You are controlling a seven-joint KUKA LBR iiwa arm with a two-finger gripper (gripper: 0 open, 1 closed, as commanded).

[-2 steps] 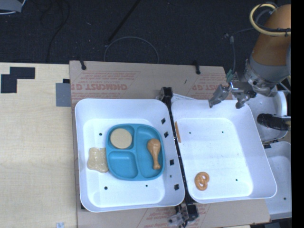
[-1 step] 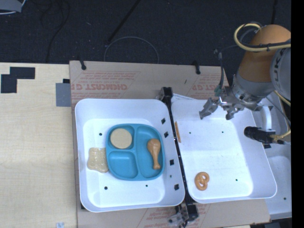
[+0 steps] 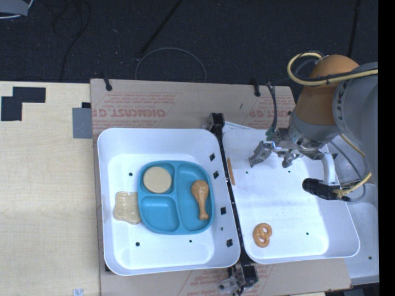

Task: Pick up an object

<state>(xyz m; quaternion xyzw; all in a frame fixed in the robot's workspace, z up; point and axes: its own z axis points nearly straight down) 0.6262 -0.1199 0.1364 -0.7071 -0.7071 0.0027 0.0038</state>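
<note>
A small brown pretzel [image 3: 262, 234] lies near the front edge of the right bin [image 3: 336, 242]. In the left bin [image 3: 114, 159] a blue divided plate [image 3: 163, 213] holds a round tan cracker [image 3: 157, 179] and a toy chicken drumstick [image 3: 200, 198]. A pale slice of bread [image 3: 126, 207] lies against the plate's left edge. My gripper [image 3: 273, 159] hangs over the back of the right bin, well behind the pretzel. Its fingers are spread open with nothing between them.
A black divider [image 3: 223, 184] with clips runs between the two bins. A thin orange stick [image 3: 230, 170] lies just right of it. A black cable end [image 3: 318, 187] hangs from the arm over the right bin's right side. Cardboard lies under both bins.
</note>
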